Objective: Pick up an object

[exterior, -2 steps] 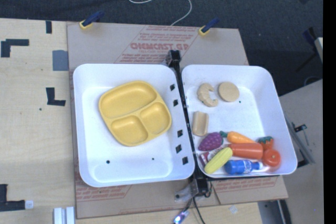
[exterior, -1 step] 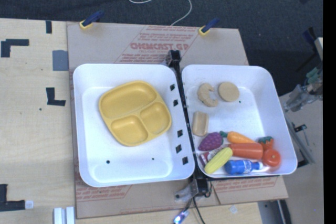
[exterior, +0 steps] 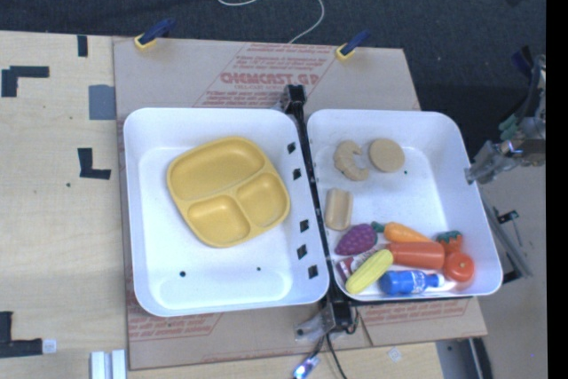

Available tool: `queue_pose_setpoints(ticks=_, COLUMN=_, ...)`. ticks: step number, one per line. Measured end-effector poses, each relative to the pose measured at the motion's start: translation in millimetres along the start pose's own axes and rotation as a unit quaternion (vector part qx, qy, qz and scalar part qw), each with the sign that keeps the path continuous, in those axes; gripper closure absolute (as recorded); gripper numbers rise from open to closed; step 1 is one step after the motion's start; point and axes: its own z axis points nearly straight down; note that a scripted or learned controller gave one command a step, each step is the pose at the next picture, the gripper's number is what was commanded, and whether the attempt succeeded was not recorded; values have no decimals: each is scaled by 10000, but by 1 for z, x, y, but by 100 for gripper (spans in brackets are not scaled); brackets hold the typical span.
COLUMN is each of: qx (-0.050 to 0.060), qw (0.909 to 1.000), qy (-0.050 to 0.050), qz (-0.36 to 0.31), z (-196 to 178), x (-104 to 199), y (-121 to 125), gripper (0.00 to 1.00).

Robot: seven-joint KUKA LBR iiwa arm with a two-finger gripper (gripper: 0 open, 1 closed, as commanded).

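"CHEMCAST GP" board under toy-food bin

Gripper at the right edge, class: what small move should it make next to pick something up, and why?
Probably swing left over the right white bin. The gripper sits outside that bin's right rim, with the round tan biscuit and red toy tomato lying inside, untouched.

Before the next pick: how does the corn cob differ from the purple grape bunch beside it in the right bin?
The yellow toy corn cob is long and slim, lying at a slant; the purple toy grape bunch is shorter and rounder, with a bumpy outline. The corn cob sits nearer the bin's front wall, partly over a red and white item; the grape bunch lies just behind it. Both lie in the right white bin.
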Motion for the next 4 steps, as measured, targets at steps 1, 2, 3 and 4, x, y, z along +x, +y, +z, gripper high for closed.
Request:
queue_pose_setpoints(ticks=1, qx=-9, qw=10000, qy=-6, qz=-7, z=56, x=-16, y=47, gripper=100)
queue_pose_setpoints(ticks=2, qx=-7, qw=10000, qy=-4, qz=-5, z=85, x=-16, y=70, gripper=100)
queue_pose_setpoints(ticks=3, qx=-15, qw=10000, qy=-5, qz=-9, z=73, x=-15, y=70, gripper=100)
queue_pose_setpoints(ticks=4, qx=-16, qw=10000, qy=-6, qz=-5, z=90, x=-16, y=97, gripper=100)
